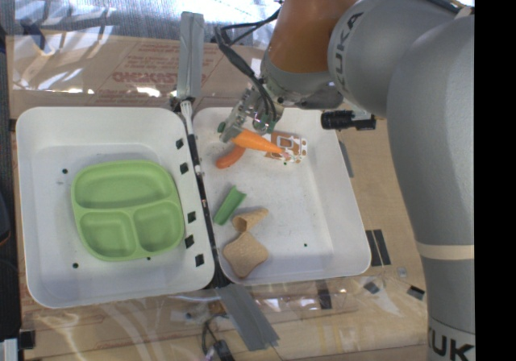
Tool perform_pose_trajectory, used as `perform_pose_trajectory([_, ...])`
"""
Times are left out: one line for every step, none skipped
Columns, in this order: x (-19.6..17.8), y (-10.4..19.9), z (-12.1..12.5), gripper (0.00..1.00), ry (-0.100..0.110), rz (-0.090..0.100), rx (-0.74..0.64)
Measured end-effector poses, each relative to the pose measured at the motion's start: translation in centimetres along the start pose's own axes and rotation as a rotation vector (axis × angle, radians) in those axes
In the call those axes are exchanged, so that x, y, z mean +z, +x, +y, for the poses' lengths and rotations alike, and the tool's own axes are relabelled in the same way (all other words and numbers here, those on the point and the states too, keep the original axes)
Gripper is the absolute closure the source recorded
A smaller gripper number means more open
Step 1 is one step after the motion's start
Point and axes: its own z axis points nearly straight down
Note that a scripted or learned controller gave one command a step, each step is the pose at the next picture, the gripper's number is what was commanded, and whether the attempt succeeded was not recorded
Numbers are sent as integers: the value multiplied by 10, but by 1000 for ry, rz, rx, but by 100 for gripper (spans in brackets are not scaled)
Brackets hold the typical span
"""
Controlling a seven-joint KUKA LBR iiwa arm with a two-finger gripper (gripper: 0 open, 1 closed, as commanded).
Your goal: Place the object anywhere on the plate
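Observation:
A green divided plate [125, 209] lies in the left bin. In the right bin's far part, my gripper [244, 127] hangs low over an orange carrot [256, 142]. The carrot lies just under and to the right of the fingers, touching or nearly touching them. A second orange piece [230, 158] lies beside it to the left. Whether the carrot sits between the fingers cannot be made out from this angle.
The right bin [322, 214] also holds a green stick [228, 205], two tan bread-like pieces [245, 255], and a small white and orange item [292, 147]. A grey divider [193, 182] separates the bins. My arm fills the upper right.

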Motion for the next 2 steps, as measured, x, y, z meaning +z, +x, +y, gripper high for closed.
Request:
perform_pose_trajectory([1, 102, 20, 100, 0, 2, -270])
perform_pose_trajectory([1, 101, 19, 0, 0, 1, -268])
